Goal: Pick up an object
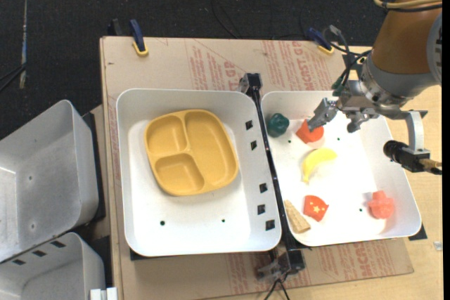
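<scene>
The right bin [401, 179] holds several small objects. An orange-red piece [309, 132] lies near its far left, beside a dark green ball [278, 124]. A yellow banana-shaped toy [318, 163] sits mid-bin. Nearer the front are a red block with a yellow mark [316, 207], a tan wedge [297, 216] and a pink lump [380, 205]. My gripper [339, 116] hangs over the bin's far side, open, with nothing between its fingers. Its left finger [323, 112] is just above the orange-red piece's upper right edge.
The left bin [133, 221] holds a yellow divided plate [190, 151]. A black divider with clips [264, 165] runs between the bins. Blue clamps [138, 38] hold the cardboard at the back. Grey tubs [42, 172] stand off the bench to the left.
</scene>
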Motion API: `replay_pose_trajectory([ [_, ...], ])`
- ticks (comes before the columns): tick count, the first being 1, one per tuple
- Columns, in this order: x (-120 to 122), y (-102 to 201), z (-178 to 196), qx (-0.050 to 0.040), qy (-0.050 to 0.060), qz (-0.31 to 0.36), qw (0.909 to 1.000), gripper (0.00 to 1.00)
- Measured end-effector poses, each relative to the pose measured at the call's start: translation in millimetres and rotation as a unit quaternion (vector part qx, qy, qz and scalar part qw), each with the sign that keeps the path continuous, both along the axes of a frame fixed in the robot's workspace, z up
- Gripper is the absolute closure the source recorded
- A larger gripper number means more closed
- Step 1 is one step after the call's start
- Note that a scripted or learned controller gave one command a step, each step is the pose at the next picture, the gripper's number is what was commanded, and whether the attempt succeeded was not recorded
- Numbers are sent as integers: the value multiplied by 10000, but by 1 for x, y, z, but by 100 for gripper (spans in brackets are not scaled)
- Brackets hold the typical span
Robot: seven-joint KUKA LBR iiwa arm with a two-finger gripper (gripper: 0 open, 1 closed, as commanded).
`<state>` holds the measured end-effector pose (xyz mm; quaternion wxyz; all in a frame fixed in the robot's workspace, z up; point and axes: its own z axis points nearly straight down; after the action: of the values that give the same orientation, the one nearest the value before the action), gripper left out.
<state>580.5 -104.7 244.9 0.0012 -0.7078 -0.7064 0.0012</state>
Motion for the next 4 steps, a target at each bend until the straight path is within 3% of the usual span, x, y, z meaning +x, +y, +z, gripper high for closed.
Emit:
replay_pose_trajectory([
  [2,6,0,-125,2,-1,-1,10000,0],
  [3,7,0,-112,-2,-23,-5,10000,100],
  [4,11,4,-49,-5,-45,25,10000,100],
])
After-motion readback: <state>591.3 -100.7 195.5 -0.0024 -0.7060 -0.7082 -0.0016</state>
